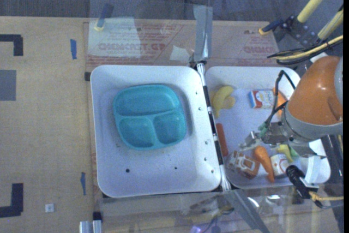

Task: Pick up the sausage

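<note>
The sausage (220,139), a slim red-orange link, lay along the left wall of the right bin (240,75), just beside the divider and below the banana (223,98); the gripper (260,138) hung over the middle of that bin, near the sausage but apart from it, and how it was set I cannot tell. Around it sat a carrot (264,160), a brown packet (242,163) and a small white-and-red carton (261,97); the left bin (103,133) held a teal divided plate (150,115). The risks, as I judge them: the sausage hugged the wall, so a descending finger might strike the rim or find no room on that side; the link might roll or slip away; the nearby carrot, similar in colour, might be seized instead.
</note>
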Tool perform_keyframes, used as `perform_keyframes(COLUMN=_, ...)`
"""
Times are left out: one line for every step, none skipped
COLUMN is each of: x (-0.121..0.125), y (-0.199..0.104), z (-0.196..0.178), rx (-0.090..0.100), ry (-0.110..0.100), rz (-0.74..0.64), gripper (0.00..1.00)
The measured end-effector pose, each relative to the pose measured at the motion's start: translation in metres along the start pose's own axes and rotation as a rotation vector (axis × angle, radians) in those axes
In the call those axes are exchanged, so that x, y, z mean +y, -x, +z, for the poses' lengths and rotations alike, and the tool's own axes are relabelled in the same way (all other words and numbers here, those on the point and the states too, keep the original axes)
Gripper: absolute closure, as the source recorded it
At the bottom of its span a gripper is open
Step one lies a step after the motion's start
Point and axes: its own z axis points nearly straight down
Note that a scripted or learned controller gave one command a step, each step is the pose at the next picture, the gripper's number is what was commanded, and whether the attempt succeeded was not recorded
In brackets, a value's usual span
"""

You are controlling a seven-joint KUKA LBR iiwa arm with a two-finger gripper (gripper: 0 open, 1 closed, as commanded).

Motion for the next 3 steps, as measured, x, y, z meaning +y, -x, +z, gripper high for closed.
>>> perform_keyframes(x=0.061, y=0.018, z=0.042, rx=-0.001, ry=0.001, rz=0.313, gripper=0.0)
perform_keyframes(x=0.189, y=0.019, z=0.046, rx=-0.003, ry=0.002, rz=0.325, gripper=0.0)
perform_keyframes(x=0.124, y=0.108, z=-0.017, rx=-0.001, ry=0.0, rz=0.196, gripper=0.0)
